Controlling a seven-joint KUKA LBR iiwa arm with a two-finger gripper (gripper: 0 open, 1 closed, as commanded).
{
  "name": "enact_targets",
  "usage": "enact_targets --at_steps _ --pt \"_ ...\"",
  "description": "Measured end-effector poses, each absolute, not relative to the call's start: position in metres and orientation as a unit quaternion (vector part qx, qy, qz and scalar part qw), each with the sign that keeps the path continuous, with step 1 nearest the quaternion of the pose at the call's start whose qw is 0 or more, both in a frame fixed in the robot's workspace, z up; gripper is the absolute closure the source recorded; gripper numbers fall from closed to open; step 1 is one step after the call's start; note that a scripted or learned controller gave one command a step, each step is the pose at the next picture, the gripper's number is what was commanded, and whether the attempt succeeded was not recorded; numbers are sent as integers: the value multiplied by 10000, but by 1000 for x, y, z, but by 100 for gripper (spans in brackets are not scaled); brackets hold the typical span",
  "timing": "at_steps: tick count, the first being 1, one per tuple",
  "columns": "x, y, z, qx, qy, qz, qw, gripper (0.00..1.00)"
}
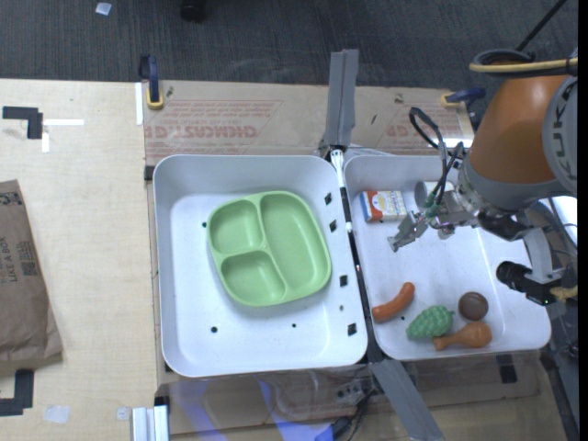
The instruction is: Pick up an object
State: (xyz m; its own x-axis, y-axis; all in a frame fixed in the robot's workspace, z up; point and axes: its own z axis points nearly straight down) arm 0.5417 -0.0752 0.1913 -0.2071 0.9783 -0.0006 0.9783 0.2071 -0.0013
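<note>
Dark grey carpeted floor [230, 16] ran across the top of the frame. Below it lay the pale wooden desk [83, 246], with a brown printed cardboard sheet [230, 122] at upper centre and a brown paper bag [23, 269] at the left edge.

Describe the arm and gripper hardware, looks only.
Grey arm with a wide orange band above the wrist and part of dark lettering on the grey shell. Black cables loop beside the wrist. The gripper is small, bare grey metal.
</note>
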Motion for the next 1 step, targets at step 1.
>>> enact_targets --at_steps 1 --pt "493 -111 134 -6219 -7831 8 11 0"
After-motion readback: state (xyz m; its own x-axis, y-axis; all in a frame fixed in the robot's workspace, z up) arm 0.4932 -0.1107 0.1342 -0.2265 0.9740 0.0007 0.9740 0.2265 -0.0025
